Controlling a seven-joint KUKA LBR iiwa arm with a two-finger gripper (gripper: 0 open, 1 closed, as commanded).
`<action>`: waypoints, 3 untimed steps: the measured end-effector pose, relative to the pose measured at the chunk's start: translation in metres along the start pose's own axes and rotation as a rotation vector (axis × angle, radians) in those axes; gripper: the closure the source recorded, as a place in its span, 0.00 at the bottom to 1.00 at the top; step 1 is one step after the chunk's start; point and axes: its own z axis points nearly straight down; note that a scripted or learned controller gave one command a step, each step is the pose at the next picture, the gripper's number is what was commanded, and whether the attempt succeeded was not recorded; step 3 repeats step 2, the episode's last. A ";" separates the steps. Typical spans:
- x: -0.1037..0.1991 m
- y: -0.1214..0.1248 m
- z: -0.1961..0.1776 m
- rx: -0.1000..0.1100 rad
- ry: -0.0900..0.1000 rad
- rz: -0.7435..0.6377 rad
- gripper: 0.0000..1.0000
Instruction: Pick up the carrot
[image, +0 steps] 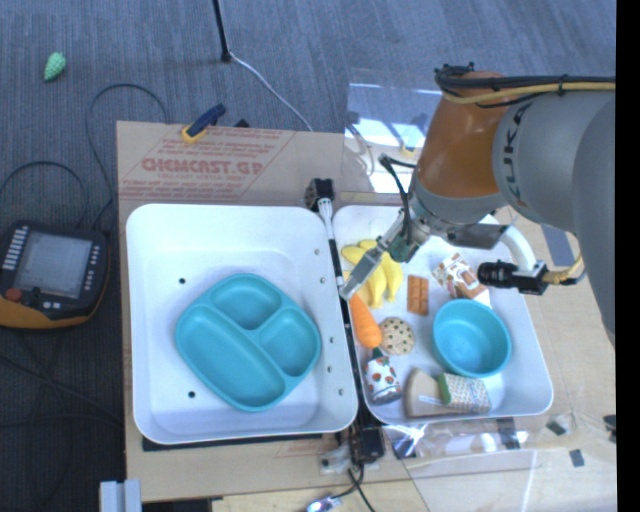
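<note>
1. Right bin (535, 385): holds the clutter, the arm being lowered over its near-left part.
2. Fingers (372, 266): poised low over bananas (383, 283); clenched or released cannot be told.
3. Carrot (364, 320): lying just below the fingers, against the bin's left wall, ungrasped.

The arm (540, 140) is a thick, rounded grey body with dark lettering on its shell and a broad orange band (455, 150) above the wrist. Black cables run along its top edge. Below the band sits a grey wrist, ending in a slim metallic pincer (365, 275).
</note>
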 end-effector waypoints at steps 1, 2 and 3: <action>0.075 -0.015 0.000 -0.002 0.002 -0.261 0.00; 0.082 -0.053 0.000 -0.002 0.002 -0.162 0.00; 0.082 -0.053 0.000 -0.002 0.002 -0.162 0.00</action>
